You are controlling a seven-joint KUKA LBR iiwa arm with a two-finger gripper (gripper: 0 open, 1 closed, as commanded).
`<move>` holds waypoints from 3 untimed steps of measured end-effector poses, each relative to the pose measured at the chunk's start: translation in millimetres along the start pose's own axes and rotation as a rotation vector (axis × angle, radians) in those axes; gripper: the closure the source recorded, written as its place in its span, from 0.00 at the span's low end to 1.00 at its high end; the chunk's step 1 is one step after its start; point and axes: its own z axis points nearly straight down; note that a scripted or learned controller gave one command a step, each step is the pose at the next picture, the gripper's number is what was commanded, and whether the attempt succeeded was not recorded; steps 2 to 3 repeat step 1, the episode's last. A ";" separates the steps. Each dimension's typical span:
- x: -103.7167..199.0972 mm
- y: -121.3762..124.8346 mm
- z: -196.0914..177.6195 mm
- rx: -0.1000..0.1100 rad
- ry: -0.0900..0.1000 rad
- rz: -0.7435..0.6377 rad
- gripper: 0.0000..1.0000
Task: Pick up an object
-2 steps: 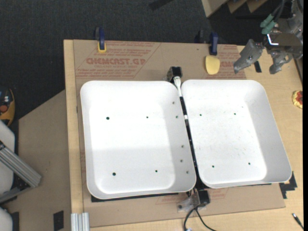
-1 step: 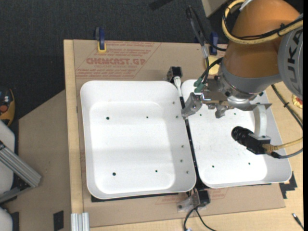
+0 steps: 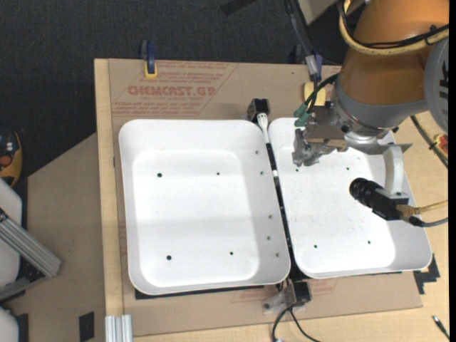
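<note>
Tool (image 3: 306,157) of the arm (image 3: 392,55), pointed downward over the right bin (image 3: 342,241), near that bin's far-left corner and just beside the rim it shares with the left bin (image 3: 192,212); on the tabletop (image 3: 178,84) this places it a little right of the middle, toward the far edge. The step in hand is judged to be the descent toward a grasp, with the task at an early stage. To do it well, the tool should come down plumb, spread wide enough to straddle its target, keep off the raised rim between the bins, close only once low enough, and then lift straight up; a closure on bare floor would be a miss and call for a fresh attempt. Whether the tool is apart or together cannot be told at this size and angle, and nothing is seen clamped in it; whether its tip touches the white floor of the bin or hangs just above it is likewise unclear. The object to be picked cannot be located with confidence: the small dark dots on both bin floors form a regular pattern and read as holes or marks of the bins themselves, so any object would have to lie hidden under the wrist.
</note>
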 end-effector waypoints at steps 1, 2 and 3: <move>38.3 5.9 -66.6 -0.006 0.002 -0.004 1.00; 38.3 5.9 -66.6 -0.006 0.002 -0.004 1.00; 38.3 5.9 -66.6 -0.006 0.002 -0.004 1.00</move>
